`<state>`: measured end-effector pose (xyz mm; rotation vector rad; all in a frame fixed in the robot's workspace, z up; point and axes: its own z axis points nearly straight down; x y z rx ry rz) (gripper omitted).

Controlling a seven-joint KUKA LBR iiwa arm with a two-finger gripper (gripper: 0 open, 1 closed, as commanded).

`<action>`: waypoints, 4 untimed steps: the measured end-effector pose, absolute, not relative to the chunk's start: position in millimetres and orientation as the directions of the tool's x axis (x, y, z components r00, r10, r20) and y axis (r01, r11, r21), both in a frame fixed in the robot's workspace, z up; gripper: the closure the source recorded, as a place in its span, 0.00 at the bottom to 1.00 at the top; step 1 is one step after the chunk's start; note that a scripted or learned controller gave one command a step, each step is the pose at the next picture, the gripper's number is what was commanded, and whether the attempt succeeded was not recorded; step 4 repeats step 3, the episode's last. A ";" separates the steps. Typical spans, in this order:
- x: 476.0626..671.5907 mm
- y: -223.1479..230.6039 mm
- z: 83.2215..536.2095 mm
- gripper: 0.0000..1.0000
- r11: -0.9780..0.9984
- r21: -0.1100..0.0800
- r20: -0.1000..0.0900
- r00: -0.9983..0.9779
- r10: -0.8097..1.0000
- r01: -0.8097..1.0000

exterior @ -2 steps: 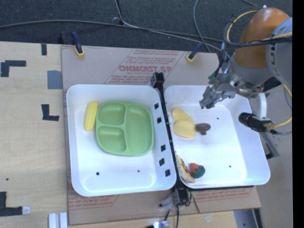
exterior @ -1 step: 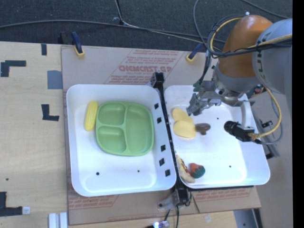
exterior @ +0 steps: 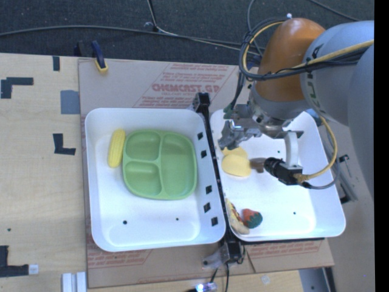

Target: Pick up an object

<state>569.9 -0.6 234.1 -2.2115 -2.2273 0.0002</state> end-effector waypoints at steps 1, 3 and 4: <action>561.4 48.3 238.4 1.00 0.007 -0.002 0.002 -0.007 1.000 1.000; 551.0 98.4 237.5 0.00 0.003 -0.002 -0.001 -0.003 1.000 1.000; 551.0 98.4 237.5 0.00 0.003 -0.002 -0.001 -0.003 1.000 1.000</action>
